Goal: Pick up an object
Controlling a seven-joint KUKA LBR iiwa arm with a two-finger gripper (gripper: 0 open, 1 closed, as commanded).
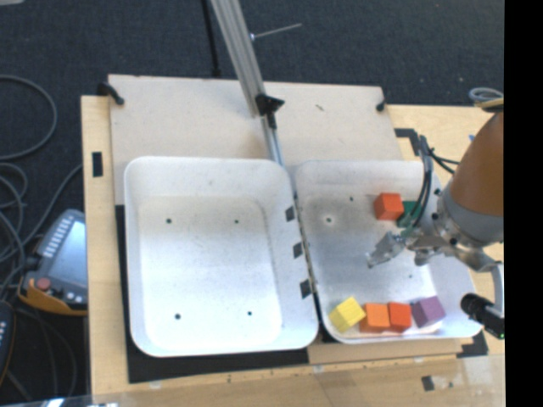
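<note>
In the right bin (339, 185), an orange cube (389, 206) lies near the far right, with a small green piece (411, 214) right beside it. Along the bin's near edge a yellow block (347, 314), two orange blocks (376, 316) (399, 315) and a purple block (427, 311) sit in a row. My gripper (383, 250) hangs over the middle of this bin, below the orange cube and above the row, pointing left. I see nothing held in it.
The left bin (136, 227) lies beside the right one, sharing a middle rim. A slanted metal rail (242, 49) rises from the back of the bench. Cables and a pendant (59, 257) lie on the floor at left.
</note>
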